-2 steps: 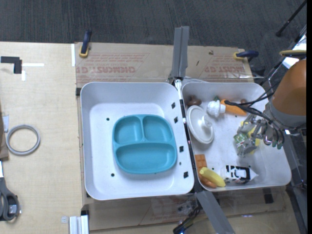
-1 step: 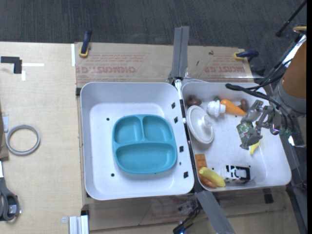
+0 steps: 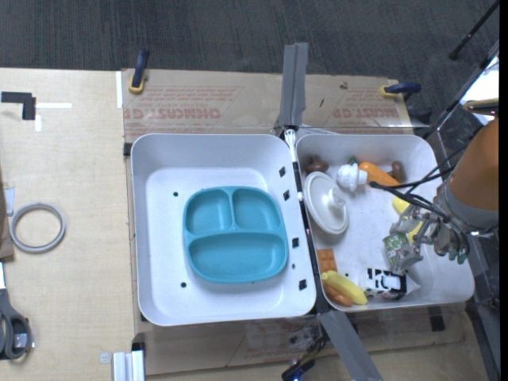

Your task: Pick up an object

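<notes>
My gripper [image 3: 403, 246] hangs low over the right side of the right bin [image 3: 452, 292], reaching in from the right under the orange-banded wrist [image 3: 480, 177]. Right at its tip is a small grey-green object [image 3: 394, 250]; I cannot tell whether it is held. Just below lies a black-and-white toy [image 3: 386, 282]. A yellow banana [image 3: 348, 286] on an orange piece [image 3: 336, 294] lies at the bin's front left. A white round lid [image 3: 326, 204], a white figure [image 3: 350, 176], a carrot [image 3: 379, 174] and a yellow piece [image 3: 401, 205] lie farther back.
The left bin [image 3: 151, 213] holds a blue divided plate [image 3: 236, 234]. Small brown items [image 3: 317, 165] sit at the right bin's back wall. A grey divider bar [image 3: 293, 86] runs between the bins. A tape ring [image 3: 34, 227] lies on the bench at left.
</notes>
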Robot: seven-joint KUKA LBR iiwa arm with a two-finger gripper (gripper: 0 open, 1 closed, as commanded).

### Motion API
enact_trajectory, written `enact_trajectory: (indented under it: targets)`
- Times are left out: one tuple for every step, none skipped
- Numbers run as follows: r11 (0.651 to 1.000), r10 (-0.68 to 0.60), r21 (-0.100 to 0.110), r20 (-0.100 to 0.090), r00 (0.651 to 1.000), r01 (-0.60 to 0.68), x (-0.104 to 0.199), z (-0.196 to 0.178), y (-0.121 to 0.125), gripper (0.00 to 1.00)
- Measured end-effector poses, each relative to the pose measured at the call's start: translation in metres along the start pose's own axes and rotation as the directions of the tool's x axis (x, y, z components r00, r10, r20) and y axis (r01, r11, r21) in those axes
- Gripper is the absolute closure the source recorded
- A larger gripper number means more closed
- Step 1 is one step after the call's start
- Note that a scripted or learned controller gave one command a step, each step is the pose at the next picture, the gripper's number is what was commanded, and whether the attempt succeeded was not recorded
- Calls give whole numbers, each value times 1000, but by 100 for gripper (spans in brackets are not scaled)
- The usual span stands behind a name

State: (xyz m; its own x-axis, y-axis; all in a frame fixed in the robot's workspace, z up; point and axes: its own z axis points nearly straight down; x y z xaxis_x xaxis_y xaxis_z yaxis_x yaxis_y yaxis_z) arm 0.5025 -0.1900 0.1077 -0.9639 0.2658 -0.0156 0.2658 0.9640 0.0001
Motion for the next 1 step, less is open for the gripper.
enact_trajectory:
  targets:
    - [989,150,2,-12,989,-150,-6,-91,50,100]
